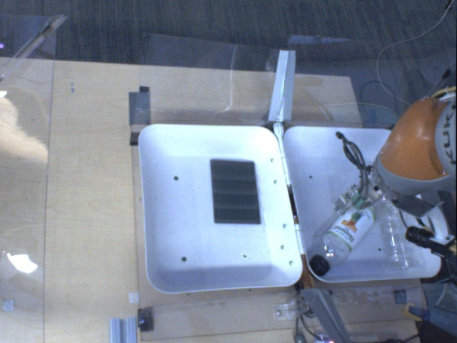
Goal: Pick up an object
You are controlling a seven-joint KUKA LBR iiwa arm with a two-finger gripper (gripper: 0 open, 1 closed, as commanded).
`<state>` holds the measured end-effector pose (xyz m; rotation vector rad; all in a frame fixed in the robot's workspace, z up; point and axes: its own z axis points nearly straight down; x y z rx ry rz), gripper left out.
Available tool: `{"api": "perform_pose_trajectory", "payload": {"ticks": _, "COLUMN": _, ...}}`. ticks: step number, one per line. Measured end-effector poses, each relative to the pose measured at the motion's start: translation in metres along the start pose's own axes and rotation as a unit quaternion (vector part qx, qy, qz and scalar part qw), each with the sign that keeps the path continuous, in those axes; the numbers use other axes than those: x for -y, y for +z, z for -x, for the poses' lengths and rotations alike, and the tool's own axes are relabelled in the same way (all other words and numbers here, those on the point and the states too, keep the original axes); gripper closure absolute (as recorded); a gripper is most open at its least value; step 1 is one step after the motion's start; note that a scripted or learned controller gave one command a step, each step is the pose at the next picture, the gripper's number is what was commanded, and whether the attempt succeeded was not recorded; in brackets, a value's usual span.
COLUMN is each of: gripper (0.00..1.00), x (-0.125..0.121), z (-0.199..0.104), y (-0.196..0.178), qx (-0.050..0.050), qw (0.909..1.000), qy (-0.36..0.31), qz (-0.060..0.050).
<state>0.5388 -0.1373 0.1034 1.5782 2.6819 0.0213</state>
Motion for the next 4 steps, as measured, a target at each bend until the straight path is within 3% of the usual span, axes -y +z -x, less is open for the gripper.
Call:
{"api": "perform_pose_trajectory", "payload": {"ticks": 1, "gripper": 0.0, "x": 0.0, "z": 0.0, "y": 0.0, "qx": 0.0, "qw": 1.0, "qy": 0.0, "qz": 0.0}}
{"api": "perform_pose_trajectory", "payload": {"ticks": 2, "gripper": 0.0, "x": 0.005, "z": 0.004, "y": 0.013, "qx": -0.006, "qw": 0.9999, "qy": 0.01, "qz": -0.006}}
{"api": "perform_pose_trajectory", "payload": {"ticks": 3, "gripper": 0.0, "x": -0.028, "z": -0.009, "y": 0.008, "qx": -0.008, "qw": 0.9982, "qy": -0.059, "qz": -0.01}}
{"api": "perform_pose_trajectory", "payload": {"ticks": 4, "gripper": 0.0, "x": -0.105, "z": 0.012, "y": 0.018, "qx": -0.006, "qw": 0.9991, "qy": 0.041, "qz": -0.009}}
